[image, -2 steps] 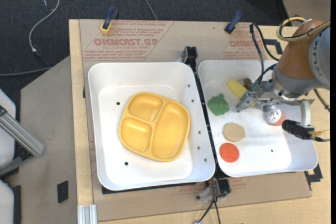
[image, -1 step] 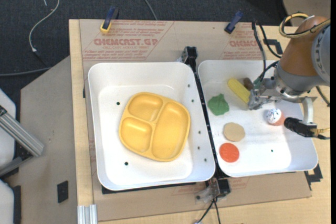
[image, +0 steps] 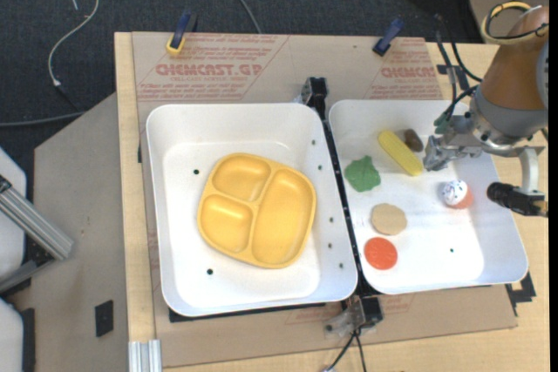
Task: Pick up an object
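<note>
The gripper (image: 433,154) is seen low in the right bin (image: 488,274); whether it is apart or together cannot be told. Nothing is seen held. The approach step is judged in hand; a target must next be centred under the tool. At its nine o'clock one yellow piece (image: 398,152) lies just beside. One small brown piece (image: 411,139), one green piece (image: 363,173), one tan disc (image: 389,219), one red disc (image: 380,253) and one white-and-orange ball (image: 454,194) are counted. One yellow divided plate (image: 257,209) lies in the left bin (image: 174,152).
</note>
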Tool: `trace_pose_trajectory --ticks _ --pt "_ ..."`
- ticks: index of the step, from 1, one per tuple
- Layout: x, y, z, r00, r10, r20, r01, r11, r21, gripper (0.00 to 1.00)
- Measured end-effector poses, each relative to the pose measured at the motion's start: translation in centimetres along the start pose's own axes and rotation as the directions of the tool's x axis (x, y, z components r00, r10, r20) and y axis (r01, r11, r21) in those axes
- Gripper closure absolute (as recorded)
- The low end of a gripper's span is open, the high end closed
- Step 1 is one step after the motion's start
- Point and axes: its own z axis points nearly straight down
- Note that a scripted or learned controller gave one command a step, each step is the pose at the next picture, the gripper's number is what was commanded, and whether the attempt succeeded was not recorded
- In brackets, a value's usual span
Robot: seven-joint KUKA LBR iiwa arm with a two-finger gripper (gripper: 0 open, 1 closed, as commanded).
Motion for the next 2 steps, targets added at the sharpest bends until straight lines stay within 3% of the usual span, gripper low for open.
trace_pose_trajectory --ticks 2 --pt "-1.0 0.7 -10.9 1.000 0.000 0.001 0.000 1.000 -0.003 1.00"
